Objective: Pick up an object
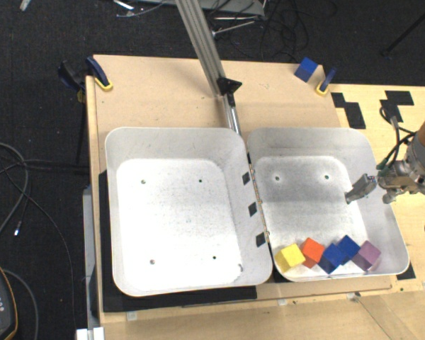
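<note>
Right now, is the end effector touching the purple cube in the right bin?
Apart. The camera view shows the end effector at the right bin's right side, while the purple cube lies near the front rim, with bare white floor between them.

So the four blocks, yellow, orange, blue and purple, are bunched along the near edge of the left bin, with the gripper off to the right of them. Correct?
Not quite: the camera view shows the yellow block, orange block, blue block and purple block bunched along the near edge of the right bin, not the left bin. The gripper is indeed further right, above them in the picture.
</note>
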